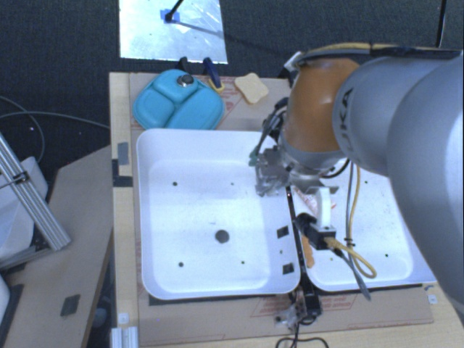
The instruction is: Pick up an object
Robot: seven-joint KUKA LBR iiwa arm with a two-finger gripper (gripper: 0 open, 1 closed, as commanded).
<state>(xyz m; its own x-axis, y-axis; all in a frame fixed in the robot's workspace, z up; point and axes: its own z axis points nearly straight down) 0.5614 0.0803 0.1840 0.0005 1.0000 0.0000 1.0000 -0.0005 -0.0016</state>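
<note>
Looming arm [377,114] hiding much of right bin [384,267]

Partial dark lettering on the grey arm [406,114] at about 2 o'clock, looks like "KUKA", cut off. Red print on the cardboard sheet [239,96] under the bins, too blurred to read.

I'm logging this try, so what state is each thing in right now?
Left bin: flat on the bench, a small dark disc lying in it.
Right bin: flat, partly covered by the arm.
Blue tray: resting behind the bins.
Sponge: lying beside the tray.
</note>
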